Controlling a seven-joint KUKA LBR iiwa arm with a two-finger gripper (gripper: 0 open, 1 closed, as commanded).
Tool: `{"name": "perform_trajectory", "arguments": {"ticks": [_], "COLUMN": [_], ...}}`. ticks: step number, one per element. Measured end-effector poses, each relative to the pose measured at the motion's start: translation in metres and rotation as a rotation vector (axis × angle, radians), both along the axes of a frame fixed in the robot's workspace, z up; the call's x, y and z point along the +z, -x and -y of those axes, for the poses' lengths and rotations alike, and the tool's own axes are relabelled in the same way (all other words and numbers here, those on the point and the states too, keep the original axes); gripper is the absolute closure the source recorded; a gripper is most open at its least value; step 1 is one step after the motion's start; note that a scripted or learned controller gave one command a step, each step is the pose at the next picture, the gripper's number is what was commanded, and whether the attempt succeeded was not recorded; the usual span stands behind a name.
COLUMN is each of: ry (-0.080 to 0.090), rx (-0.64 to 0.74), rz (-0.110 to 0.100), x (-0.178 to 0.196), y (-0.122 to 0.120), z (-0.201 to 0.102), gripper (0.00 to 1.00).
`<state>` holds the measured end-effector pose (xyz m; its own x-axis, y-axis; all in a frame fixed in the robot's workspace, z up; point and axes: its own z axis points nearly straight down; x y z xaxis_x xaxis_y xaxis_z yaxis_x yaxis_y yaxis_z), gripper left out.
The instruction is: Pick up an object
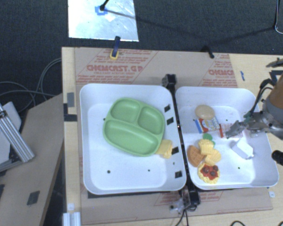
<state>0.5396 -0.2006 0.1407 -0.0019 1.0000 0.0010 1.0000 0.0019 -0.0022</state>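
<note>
Front rim of the worktop: cardboard sheet [132, 67] printed in red lettering lies under both bins, its near edge showing below them with a dark clamp [188, 197] at the middle
Worktop: bears two shallow white bins side by side, touching along a central divider
Left bin [96, 173]: holds a green divided plate [134, 126] with three compartments, tilted on the diagonal; a small pale yellow piece [165, 149] lies just beside the plate's lower right corner, near the divider
Right bin [262, 173]: holds a cluster of toy foods in its left half
Arm [279, 105]: grey with an orange band, reaching in from the right over the right bin's upper right part
End effector [237, 129]: low over the right bin, pointing left — I cannot tell whether it is spread or pressed together, and nothing shows between its tips
White block [242, 149]: lies on the bin floor just below the end effector
Tan round piece [204, 111]: near the bin's upper left
Red and white packet [210, 125]: just below the tan piece, with a blue strip [197, 125] on its left
Orange and yellow pieces [203, 153]: bunched together in the lower left, a small green piece [207, 137] above them
Yellow piece with red dots [209, 172]: nearest the front wall — a pickable thing like its neighbours, all untouched
</note>
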Motion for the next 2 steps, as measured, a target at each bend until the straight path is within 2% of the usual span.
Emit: {"name": "perform_trajectory", "arguments": {"ticks": [1, 2], "ry": [0.000, 0.002], "rx": [0.000, 0.000], "rz": [0.001, 0.006], "x": [-0.052, -0.039], "y": [0.000, -0.002], "z": [-0.001, 0.000], "gripper": [0.00, 1.00]}}
